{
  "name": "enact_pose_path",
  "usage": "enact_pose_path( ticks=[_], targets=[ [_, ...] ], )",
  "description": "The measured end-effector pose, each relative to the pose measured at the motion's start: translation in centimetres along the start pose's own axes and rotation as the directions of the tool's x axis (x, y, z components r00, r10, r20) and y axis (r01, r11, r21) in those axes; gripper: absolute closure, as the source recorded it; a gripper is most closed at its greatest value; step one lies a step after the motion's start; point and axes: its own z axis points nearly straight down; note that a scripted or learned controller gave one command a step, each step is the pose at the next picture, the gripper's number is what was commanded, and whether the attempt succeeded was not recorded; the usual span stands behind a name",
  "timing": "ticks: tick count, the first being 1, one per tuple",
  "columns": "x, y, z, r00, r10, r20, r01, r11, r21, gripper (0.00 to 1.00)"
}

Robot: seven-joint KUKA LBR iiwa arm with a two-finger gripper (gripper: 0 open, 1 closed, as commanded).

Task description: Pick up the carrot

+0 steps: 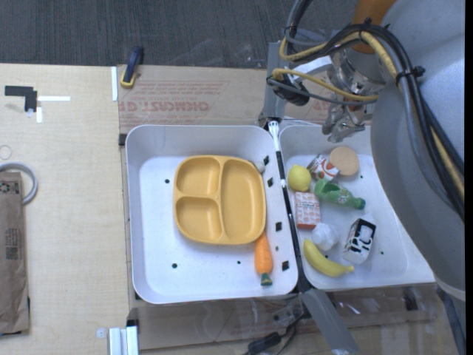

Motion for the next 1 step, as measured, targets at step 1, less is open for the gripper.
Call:
enact_pose_path(
  ticks=[1],
  targets=[
    [-4.77, 1.26, -16.95, 0.992, -0.127, 0.002, 0.127, 0.992, -0.001, 1.00]
  ],
)
